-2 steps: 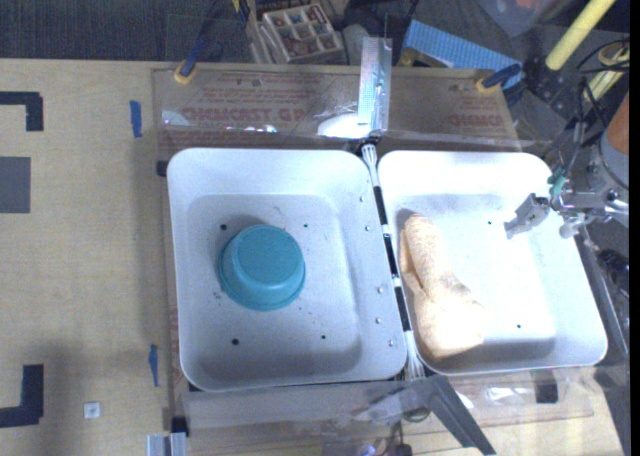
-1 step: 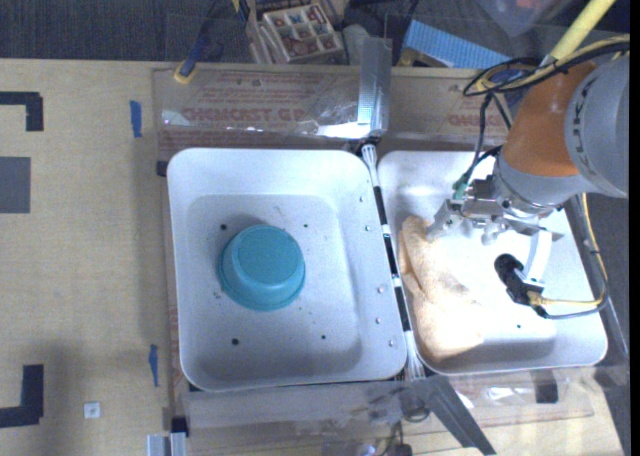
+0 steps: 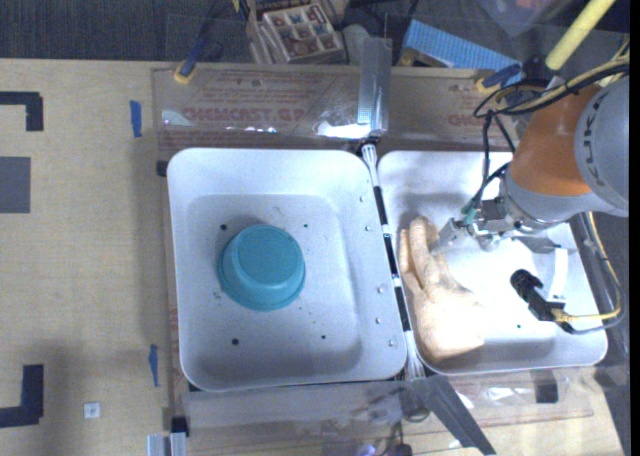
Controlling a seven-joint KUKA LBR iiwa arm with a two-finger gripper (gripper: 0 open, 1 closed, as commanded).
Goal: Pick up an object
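While its opening cannot be told, the pincer [image 3: 478, 227] hangs just beside the tan object [image 3: 432, 289].

You have two shallow white bins side by side on the bench. In the left white bin [image 3: 200, 184] a teal upturned plastic bowl [image 3: 262, 265] sits near the middle of the floor. In the right white bin [image 3: 440, 172] a tan soft glove-shaped object [image 3: 432, 294] lies along the left wall, just beside the divider. The grey arm's two-finger gripper [image 3: 478, 227] hangs over that bin, right of the tan object.
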